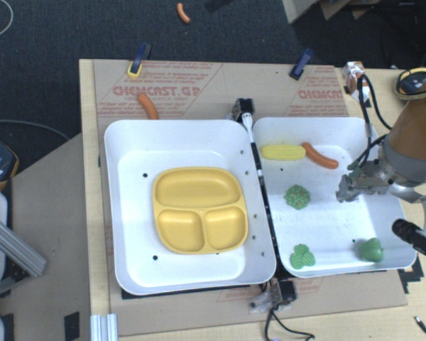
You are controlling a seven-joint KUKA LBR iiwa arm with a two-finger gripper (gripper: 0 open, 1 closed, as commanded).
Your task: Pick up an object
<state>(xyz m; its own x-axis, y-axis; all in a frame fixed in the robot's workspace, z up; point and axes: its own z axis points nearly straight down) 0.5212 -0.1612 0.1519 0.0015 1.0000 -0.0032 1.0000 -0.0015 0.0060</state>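
Observation:
The right bin (319, 227) holds a yellow corn cob (282, 152) and an orange sausage (320, 155) near its far wall. A green broccoli piece (297, 197) lies at its middle, a second one (302, 256) near the front wall, and a green round toy (370, 249) at the front right. My gripper (351, 190) hangs over the right part of this bin, right of the middle broccoli and apart from every toy. Nothing shows between its fingers.
The left bin (128, 212) carries a yellow three-section plate (199, 209). An orange sausage (148, 106) lies on the cardboard behind the left bin, and another (183, 13) on the dark floor. Clamps (137, 60) pin the board's far edge.

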